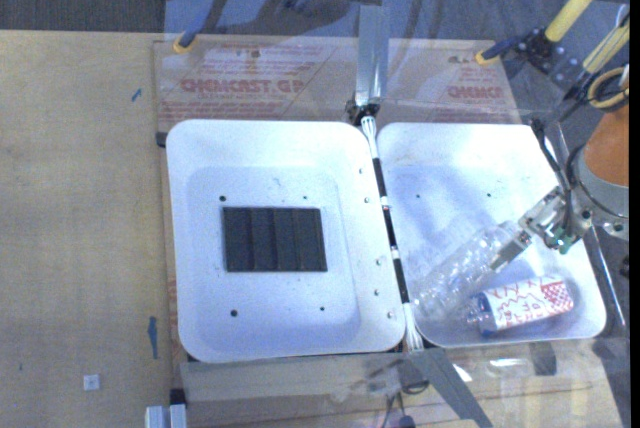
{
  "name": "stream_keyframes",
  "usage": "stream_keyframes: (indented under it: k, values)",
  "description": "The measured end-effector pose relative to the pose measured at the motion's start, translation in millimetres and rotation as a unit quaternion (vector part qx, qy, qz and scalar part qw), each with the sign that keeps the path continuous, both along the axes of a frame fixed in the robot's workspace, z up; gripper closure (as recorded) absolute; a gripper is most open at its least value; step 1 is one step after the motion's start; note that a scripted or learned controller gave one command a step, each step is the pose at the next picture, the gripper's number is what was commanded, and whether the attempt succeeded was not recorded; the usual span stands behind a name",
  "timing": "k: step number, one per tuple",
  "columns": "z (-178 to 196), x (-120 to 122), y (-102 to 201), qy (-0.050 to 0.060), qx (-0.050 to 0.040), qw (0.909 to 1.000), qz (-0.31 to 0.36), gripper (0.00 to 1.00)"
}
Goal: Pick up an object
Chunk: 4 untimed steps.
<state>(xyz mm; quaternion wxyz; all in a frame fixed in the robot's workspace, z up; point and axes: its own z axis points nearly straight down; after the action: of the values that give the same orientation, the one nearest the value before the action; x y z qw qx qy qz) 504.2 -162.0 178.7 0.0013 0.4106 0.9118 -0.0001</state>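
Couldn't tell if the jaws were apart or together, but the gripper (528, 238) sat low over the right bin (440, 151), right at the clear bottle (465, 271), probably going for it, with a carton (522, 306) just beside.

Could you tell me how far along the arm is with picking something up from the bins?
Done so far: the gripper has reached into the right bin and sits at the end of the clear plastic bottle. In hand: nothing visibly lifted; the bottle lies on the bin floor beside the red and white patterned bottle. Left: securing and raising one object. The dark ridged block in the left bin is untouched.
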Motion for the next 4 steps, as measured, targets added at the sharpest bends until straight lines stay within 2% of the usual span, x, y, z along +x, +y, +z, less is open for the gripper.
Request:
stream_keyframes:
  k: [1,2,3,4]
  values:
    - [-90.2,66.0,3.7,-0.005,-0.0006,0.9991,-0.042,0.00]
    - [-48.6,10.6,-59.3,-0.034,-0.0051,0.9965,-0.076,0.00]
    - [-26.8,-1.9,-60.6,-0.037,-0.0068,0.9949,-0.093,0.00]
    - [7.3,-13.0,-62.1,-0.020,-0.0035,0.9894,-0.144,0.00]
